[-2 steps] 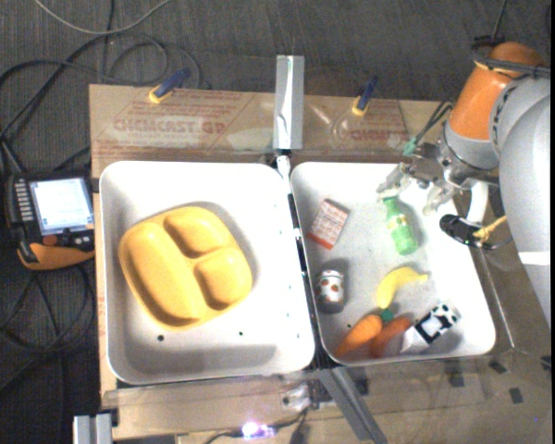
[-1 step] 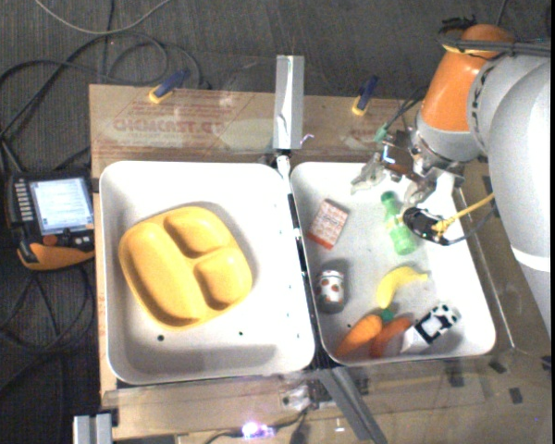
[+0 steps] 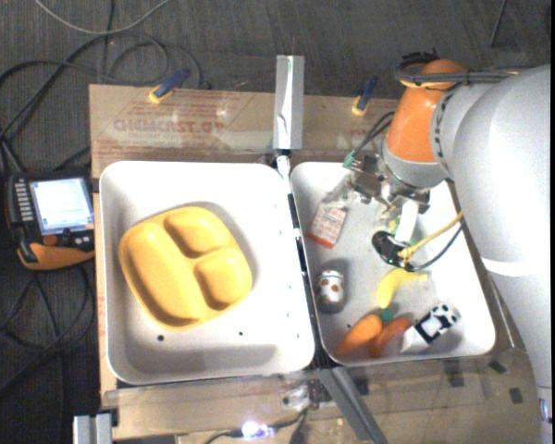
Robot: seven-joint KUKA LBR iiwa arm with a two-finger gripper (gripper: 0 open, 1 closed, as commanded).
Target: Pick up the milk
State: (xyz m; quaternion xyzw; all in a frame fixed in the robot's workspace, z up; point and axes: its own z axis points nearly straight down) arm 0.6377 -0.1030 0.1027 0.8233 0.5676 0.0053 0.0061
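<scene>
Arm point(image 3: 499, 174): its bulky grey link hangs closest to the lens, over the right side of the right bin point(image 3: 307, 248); the orange band sits above the wrist at the bin's far end.
Gripper point(image 3: 394, 213): low over the far half of that bin, pointing down, with yellow cable looping beside it.
Grip state: open or closed, I cannot tell; wrist hardware and shadow hide it, and nothing is visibly held.
Milk point(image 3: 437, 323): I take it to be the small black-and-white blotched carton in the near right corner of the right bin, just beside the rim.
Key relation: the milk lies well apart from the gripper, toward the near rim and a little to the arm's side, with the banana point(image 3: 392, 286) between them.
Long axis: seems to slant across the corner, but it is too small to be sure.
Neighbours: the carrot point(image 3: 360, 335) is near the milk; the red-and-white packet point(image 3: 329, 223) is just beside the gripper.
Stage: approach not yet made, so the wrist must travel toward the near corner.
</scene>
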